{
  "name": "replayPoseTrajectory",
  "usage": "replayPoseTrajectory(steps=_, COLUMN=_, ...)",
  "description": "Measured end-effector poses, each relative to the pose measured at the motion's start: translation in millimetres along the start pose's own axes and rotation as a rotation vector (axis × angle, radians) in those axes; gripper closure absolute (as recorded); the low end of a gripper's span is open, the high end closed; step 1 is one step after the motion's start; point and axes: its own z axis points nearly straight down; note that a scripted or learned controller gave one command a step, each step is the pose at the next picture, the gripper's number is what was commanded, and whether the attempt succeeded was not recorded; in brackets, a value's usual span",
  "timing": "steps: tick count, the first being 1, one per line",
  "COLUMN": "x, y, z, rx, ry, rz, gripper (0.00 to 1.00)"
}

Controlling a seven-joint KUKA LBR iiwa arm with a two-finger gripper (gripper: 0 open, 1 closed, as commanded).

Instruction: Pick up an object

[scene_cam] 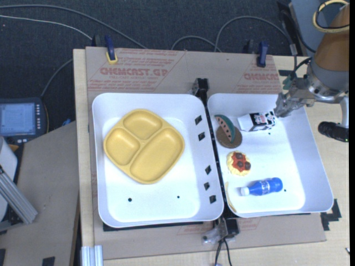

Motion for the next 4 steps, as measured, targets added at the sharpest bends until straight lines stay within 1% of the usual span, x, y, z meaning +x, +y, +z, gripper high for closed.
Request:
replayPoseTrajectory(steps=2, x=-5.5, y=0.4, z=-97.7, rx=0.002, ry=0.000, rz=0.000, gripper=1.00)
replayPoseTrajectory(steps=3, x=37.6, y=-1.8, z=-89.4, rx=0.009, ry=0.003, rz=-0.003, gripper=1.00)
replayPoseTrajectory(steps=4, x=81.0, y=-14.1, z=-69.3, rx=0.011, ry=0.004, rz=-0.003, gripper=1.00)
